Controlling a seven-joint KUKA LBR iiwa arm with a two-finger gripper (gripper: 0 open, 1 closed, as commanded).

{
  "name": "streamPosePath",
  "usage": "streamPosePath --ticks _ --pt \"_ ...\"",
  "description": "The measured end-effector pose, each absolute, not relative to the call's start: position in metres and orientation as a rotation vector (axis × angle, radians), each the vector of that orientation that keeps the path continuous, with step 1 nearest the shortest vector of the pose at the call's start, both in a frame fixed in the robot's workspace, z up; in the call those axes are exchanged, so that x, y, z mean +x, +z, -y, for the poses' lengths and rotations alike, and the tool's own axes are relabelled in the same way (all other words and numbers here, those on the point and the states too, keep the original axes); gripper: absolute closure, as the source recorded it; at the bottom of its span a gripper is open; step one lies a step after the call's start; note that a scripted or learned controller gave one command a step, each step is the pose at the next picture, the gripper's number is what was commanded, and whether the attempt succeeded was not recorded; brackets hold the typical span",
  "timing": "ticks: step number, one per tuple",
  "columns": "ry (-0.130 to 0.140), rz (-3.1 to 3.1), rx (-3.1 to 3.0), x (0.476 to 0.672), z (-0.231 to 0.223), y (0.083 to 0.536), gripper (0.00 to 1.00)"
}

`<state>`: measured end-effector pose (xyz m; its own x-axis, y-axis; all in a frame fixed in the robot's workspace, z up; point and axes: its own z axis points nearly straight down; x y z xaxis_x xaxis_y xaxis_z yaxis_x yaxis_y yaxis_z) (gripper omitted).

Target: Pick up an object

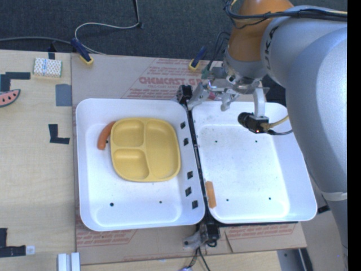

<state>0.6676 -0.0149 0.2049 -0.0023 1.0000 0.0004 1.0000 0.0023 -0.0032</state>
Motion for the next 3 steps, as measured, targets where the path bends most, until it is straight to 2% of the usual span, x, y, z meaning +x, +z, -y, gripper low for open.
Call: streamPosePath --ticks 1,2,3 --pt "0.004 2.225 -2.217 0.6681 0.0148 0.2153 1.00" --pt "0.005 2.225 -2.217 0.6680 0.0150 0.2152 0.00" --pt "0.005 2.227 -2.215 0.6682 0.0143 0.2247 1.00"
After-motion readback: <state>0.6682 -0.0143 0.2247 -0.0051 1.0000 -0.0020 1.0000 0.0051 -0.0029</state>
